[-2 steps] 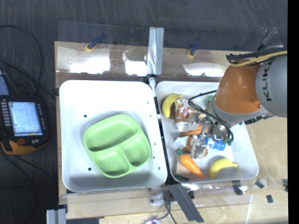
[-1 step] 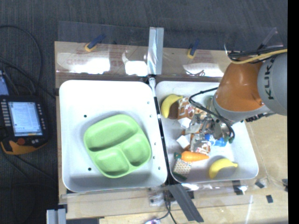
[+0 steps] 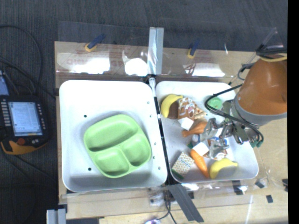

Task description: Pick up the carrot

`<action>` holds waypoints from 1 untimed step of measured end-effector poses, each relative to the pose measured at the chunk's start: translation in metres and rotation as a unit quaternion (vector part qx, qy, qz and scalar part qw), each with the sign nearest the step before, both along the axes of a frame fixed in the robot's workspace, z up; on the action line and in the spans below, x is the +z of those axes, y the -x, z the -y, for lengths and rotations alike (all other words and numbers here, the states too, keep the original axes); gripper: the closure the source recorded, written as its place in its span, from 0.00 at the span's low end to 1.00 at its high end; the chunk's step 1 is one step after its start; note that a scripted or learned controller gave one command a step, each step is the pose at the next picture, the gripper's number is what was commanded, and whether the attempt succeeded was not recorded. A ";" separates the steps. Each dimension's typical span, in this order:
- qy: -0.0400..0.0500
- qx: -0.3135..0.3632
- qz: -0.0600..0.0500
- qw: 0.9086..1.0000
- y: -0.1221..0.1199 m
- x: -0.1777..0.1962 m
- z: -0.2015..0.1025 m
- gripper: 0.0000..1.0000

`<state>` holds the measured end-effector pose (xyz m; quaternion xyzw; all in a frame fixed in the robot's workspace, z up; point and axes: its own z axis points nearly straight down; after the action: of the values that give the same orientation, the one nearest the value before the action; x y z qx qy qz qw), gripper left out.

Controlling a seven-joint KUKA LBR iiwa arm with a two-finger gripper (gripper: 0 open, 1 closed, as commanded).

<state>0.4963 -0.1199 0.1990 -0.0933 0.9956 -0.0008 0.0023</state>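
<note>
Camera view: the carrot (image 3: pixel 200 163) lies in the right bin (image 3: pixel 247 171) toward its six o'clock edge, slanting from ten to four o'clock, touching a white block (image 3: pixel 200 149) at its upper end and a yellow piece (image 3: pixel 221 167) at its lower. The hand (image 3: pixel 216 135) hangs just at one o'clock from it among clutter; whether it is wide or narrow I cannot tell. Judgement: descend over the carrot's mid-length, closing across its narrow width, clear of both neighbours.

wooden bench (image 3: pixel 70 55), two white bins (image 3: pixel 74 171) (side by side)
</note>
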 end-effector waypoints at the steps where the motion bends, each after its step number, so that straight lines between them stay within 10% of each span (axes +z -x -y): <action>1: 0.001 -0.059 0.010 0.998 -0.020 -0.094 -0.010 1.00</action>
<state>0.5161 -0.1103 0.1047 -0.0348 0.9993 -0.0025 0.0120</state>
